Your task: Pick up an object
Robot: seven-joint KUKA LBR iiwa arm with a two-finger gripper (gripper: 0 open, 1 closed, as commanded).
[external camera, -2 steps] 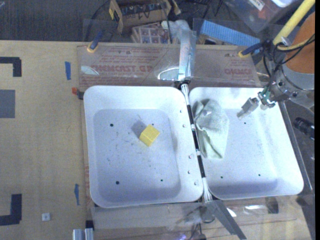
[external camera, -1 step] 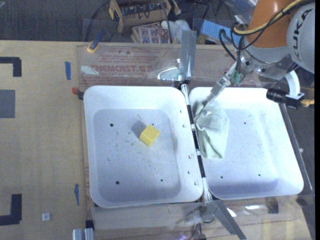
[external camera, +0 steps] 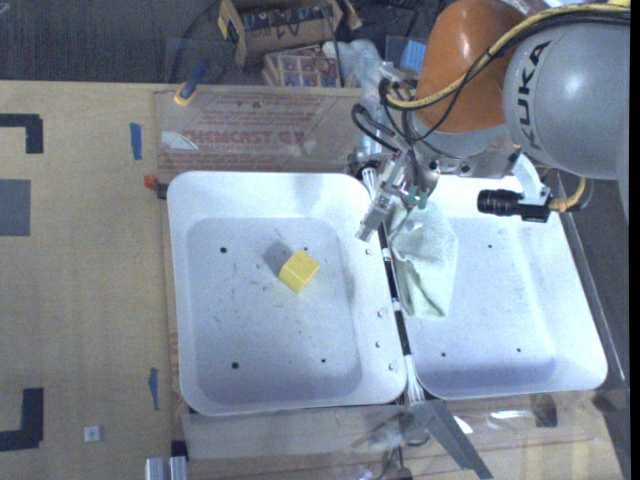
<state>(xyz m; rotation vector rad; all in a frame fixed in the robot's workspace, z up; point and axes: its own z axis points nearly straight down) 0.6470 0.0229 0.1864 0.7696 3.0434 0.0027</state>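
A pale whitish-green cloth [external camera: 428, 263] hangs bunched over the left side of the right bin [external camera: 520, 358], its top gathered at my gripper [external camera: 398, 211]. The gripper sits above the seam between the two bins and is shut on the cloth's upper edge, with one grey finger [external camera: 377, 218] slanting down-left over the rim. The cloth narrows to a point lower down, near the bin floor. A small yellow block [external camera: 298, 270] lies alone in the middle of the left bin [external camera: 220, 368], well to the left of the gripper.
The grey arm with its orange band [external camera: 465, 63] reaches in from the upper right and covers the right bin's far corner. Behind the bins lies a cardboard sheet [external camera: 250, 133] and cluttered boxes [external camera: 280, 18]. Bare wooden bench [external camera: 80, 268] spreads left.
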